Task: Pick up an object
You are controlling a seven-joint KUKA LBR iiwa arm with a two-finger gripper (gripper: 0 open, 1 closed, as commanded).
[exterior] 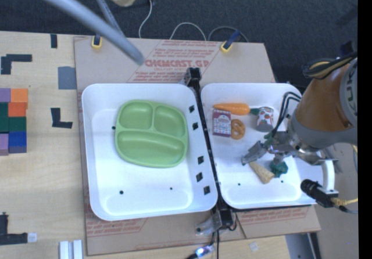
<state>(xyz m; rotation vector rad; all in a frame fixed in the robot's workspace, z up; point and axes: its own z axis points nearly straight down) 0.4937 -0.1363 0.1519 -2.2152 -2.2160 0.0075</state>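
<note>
At the near edge of the right bin (256, 198) the white floor lies bare along the front rim, leaving a strip of open room. Just beyond it a tan, wedge-shaped piece (263, 172) like a cone lies tilted, with a small teal object (280, 166) beside it. The gripper (260, 152) hangs low over these two, its grey metal fingers (251, 154) splayed apart, with nothing visibly between them; whether a tip touches the wedge cannot be told. The grey arm with its orange band (321, 101) fills the bin's right side, crowding that wall. Further back sit a pretzel (238, 129), a small maroon box (222, 122), a white cup-like item with red marks (265, 116) and an orange carrot (232, 108), close together near the black divider (200, 130). The left bin (102, 194) holds a smooth green compartment plate (152, 133), round-cornered, with wide bare floor in front of it. Both bins rest on a brown cardboard sheet (168, 60).
</note>
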